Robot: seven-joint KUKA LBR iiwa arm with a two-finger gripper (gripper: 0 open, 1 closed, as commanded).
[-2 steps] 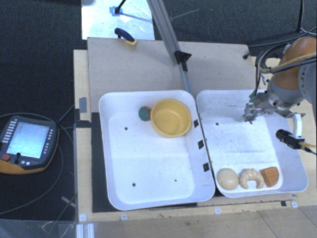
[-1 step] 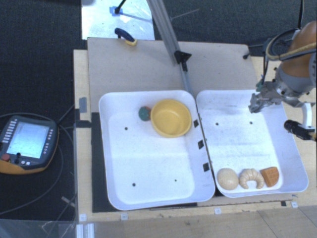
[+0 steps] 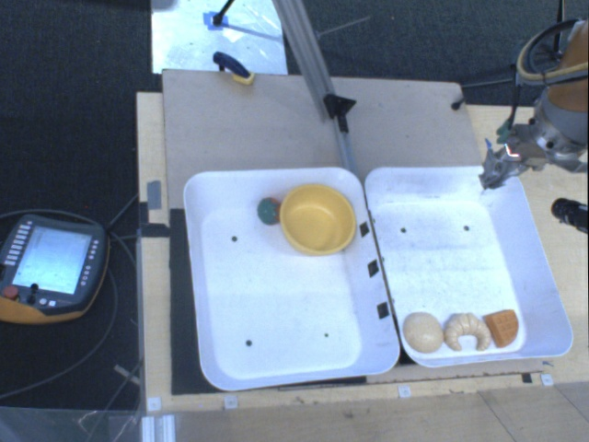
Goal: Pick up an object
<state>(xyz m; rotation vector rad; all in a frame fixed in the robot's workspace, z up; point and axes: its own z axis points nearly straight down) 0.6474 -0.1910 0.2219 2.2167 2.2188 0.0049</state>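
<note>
Nearest me, along the front wall of the right bin (image 3: 538,274), three small things lie in a row at about five o'clock: a pale egg-shaped piece (image 3: 422,331), a cream croissant-like piece (image 3: 467,331) touching it, and an orange-brown block (image 3: 502,327) just beside that. Further in, at the back of the left bin (image 3: 276,339), a yellow bowl (image 3: 317,218) sits at roughly twelve o'clock with a small dark green ball (image 3: 268,211) touching its nine o'clock side. Beyond these, at about two o'clock over the right bin's far corner, the claw (image 3: 492,175) hangs off the grey arm, well apart from every object and holding nothing; whether it is spread or pinched I cannot tell. The worktop (image 3: 276,118) stretches bare behind. I judge the pick not yet begun: choosing, descending, gripping and lifting all remain.
</note>
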